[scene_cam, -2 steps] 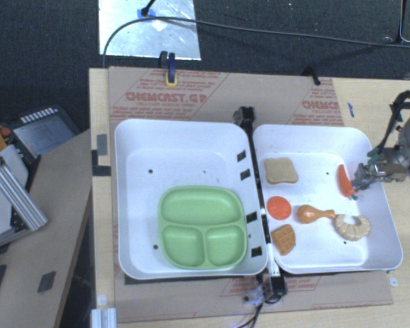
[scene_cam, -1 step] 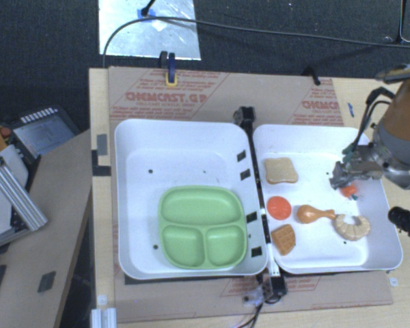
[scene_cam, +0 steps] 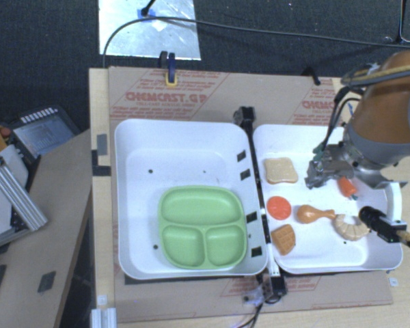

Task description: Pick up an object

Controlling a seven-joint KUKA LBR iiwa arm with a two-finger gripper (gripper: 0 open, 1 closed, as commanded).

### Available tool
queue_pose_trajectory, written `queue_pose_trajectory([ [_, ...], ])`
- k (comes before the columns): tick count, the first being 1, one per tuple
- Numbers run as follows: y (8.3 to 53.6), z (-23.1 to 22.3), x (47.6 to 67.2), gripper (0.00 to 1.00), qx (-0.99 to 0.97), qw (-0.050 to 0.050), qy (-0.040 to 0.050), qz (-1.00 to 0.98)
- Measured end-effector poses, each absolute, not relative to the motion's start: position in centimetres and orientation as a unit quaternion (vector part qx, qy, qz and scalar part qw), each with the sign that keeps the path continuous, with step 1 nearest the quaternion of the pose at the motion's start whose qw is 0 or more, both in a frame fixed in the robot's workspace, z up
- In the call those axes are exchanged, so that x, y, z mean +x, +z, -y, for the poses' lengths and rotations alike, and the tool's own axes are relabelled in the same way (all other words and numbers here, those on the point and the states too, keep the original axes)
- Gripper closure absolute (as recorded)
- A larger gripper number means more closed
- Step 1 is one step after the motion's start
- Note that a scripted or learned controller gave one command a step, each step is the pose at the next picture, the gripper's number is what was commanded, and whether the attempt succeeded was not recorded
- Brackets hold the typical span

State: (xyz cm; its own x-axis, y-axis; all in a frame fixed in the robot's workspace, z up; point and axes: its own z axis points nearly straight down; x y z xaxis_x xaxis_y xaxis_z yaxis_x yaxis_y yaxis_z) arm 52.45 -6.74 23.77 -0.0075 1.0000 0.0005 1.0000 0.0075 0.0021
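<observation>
The right bin [scene_cam: 307, 260] holds a slice of toast [scene_cam: 281, 171], a red-orange round piece [scene_cam: 279, 208], a drumstick [scene_cam: 313, 214], a brown waffle-like piece [scene_cam: 283, 238], a pale shrimp [scene_cam: 350, 227] and an orange carrot-like piece [scene_cam: 346, 186]. My gripper [scene_cam: 318, 176] hangs over the bin's back middle, right of the toast, left of the carrot piece and above the drumstick. Nothing shows between its fingertips.
The left bin [scene_cam: 140, 183] holds a green three-compartment plate [scene_cam: 201, 225]. A black clip divider [scene_cam: 254, 183] runs between the bins. Both sit on a cardboard sheet [scene_cam: 212, 94]. A side table with gear stands at the left.
</observation>
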Motion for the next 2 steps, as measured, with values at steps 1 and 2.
queue_pose_trajectory([
  [1, 22.6, 1.7, 54.0, 1.0, 0.705, 0.001, 0.0008, -0.709],
  [2, 23.6, -3.6, 55.4, 1.0, 0.704, 0.001, 0.0018, -0.71],
])
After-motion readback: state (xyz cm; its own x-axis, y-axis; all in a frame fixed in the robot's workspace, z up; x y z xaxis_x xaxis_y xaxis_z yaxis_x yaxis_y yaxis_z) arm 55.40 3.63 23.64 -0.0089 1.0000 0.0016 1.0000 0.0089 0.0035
